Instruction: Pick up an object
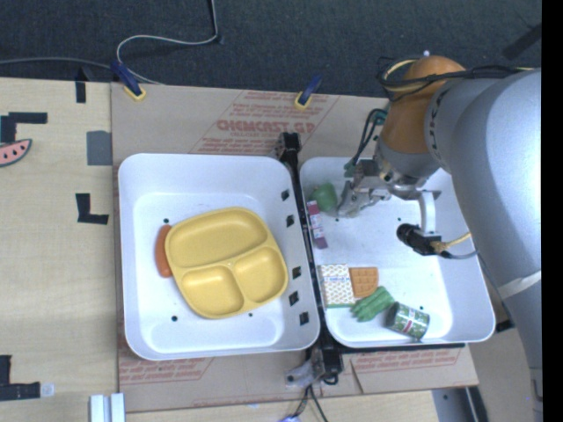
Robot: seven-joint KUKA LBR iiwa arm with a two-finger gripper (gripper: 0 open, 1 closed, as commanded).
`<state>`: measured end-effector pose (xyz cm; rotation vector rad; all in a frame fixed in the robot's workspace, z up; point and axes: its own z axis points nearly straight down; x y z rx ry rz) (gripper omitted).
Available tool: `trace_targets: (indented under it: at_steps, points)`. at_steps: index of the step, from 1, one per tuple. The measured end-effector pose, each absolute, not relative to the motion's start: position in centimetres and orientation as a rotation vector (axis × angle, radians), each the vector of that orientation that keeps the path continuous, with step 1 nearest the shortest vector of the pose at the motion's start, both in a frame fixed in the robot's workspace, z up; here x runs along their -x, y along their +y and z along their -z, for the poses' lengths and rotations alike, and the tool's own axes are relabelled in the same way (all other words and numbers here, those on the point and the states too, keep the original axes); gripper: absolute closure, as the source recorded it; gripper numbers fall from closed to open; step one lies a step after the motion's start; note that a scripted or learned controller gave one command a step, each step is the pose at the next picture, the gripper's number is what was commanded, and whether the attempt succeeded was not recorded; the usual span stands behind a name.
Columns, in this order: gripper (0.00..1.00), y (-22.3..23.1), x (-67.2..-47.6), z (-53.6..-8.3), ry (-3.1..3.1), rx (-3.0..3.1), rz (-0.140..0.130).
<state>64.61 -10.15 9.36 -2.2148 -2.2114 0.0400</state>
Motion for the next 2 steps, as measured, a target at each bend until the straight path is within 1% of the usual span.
trace_targets:
  at_steps: [1, 2]
  points:
    - [0.00, -10.20, -64.59, -9.35, -2.211, 2.215, -0.042]
    - [0.00, -9.90, -64.64, -8.53, -2.211, 2.203, -0.035]
